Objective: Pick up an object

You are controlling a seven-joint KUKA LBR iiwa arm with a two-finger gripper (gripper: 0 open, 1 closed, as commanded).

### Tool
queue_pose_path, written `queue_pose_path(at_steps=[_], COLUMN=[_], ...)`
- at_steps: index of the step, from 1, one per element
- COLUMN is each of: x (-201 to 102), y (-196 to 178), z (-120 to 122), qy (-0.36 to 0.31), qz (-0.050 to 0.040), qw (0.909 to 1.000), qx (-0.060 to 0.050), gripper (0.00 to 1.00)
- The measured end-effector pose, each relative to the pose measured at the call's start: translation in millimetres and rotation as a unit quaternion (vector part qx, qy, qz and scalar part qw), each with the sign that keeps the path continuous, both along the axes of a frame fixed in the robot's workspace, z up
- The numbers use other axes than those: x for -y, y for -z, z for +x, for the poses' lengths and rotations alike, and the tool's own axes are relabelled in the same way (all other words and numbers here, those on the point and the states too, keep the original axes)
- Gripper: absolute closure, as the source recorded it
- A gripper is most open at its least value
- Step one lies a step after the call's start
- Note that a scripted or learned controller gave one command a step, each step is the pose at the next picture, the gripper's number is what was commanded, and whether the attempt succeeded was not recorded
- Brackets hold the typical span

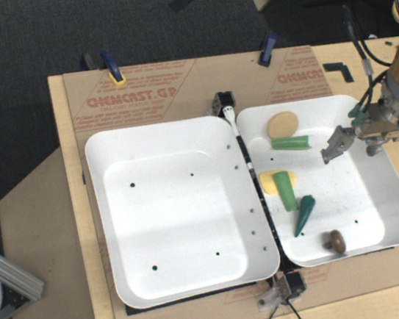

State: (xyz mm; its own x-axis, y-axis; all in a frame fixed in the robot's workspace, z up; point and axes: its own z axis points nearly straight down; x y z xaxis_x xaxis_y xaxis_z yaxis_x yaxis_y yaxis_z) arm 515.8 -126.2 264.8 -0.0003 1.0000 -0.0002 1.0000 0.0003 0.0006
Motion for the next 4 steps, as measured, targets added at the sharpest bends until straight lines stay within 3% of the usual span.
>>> queue_pose_path(at_steps=[1,2,4], x=[-6,-5,-5], y=[128,110,91], z=[-22,-18,-17], qy=[0.001,0.001,0.002], qz=[0.0020,-0.0005,-0.0014], qw=[1.0000,1.0000,1.0000], qx=[-0.007,0.001,0.004], gripper=[0.00,1.00,1.00])
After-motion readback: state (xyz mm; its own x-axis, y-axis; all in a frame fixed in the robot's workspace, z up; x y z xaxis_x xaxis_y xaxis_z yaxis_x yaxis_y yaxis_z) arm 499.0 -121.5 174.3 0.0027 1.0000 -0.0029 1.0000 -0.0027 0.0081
